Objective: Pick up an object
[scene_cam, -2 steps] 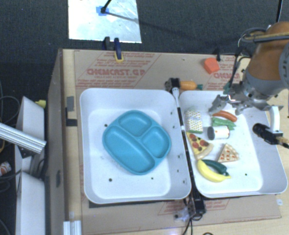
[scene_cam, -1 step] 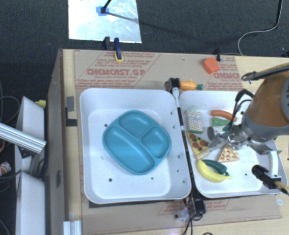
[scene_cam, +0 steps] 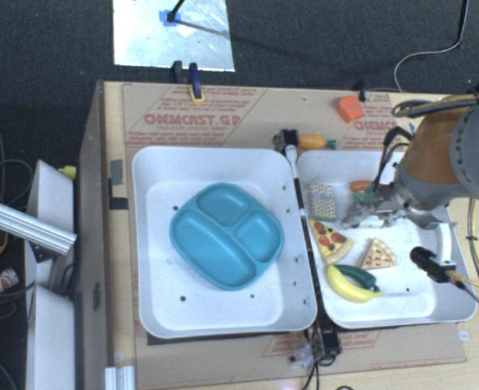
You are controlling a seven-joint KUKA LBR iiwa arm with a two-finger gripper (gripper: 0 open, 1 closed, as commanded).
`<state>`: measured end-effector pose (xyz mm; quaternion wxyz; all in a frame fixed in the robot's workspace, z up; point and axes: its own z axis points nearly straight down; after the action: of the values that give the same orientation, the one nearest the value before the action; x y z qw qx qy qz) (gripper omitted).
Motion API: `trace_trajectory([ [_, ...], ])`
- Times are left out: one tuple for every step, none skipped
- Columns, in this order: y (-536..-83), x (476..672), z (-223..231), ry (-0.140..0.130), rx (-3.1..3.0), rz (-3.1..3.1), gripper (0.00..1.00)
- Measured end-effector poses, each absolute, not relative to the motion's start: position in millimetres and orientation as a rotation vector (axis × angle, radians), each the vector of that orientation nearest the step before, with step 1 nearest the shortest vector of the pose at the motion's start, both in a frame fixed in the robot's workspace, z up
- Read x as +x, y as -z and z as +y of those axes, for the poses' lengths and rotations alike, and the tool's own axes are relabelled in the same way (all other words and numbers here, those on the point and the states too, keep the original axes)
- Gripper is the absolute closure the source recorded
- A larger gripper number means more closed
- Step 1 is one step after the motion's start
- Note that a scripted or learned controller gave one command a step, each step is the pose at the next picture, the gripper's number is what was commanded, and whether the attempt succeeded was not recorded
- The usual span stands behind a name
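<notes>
Camera view, tool (scene_cam: 361,212) low in right bin (scene_cam: 446,299) near toy pizza slices (scene_cam: 330,241), finger state unclear, blue divided plate (scene_cam: 226,234) in left bin (scene_cam: 154,218)

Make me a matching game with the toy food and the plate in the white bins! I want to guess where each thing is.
Things:
1. blue plate
2. banana
3. triangle pizza slice
4. orange block

Places:
A. on the brown board beyond the bins
B. in the left bin
C. in the right bin, nearest its front edge
D. in the right bin, just below the gripper

Pairs: 1-B, 2-C, 3-D, 4-A
</notes>
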<state>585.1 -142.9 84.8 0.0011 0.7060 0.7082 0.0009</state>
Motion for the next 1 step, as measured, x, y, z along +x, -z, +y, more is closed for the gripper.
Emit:
trace_trajectory([
  [-85.0, 669.3, -116.2, -0.003, 2.216, 2.224, 0.00],
])
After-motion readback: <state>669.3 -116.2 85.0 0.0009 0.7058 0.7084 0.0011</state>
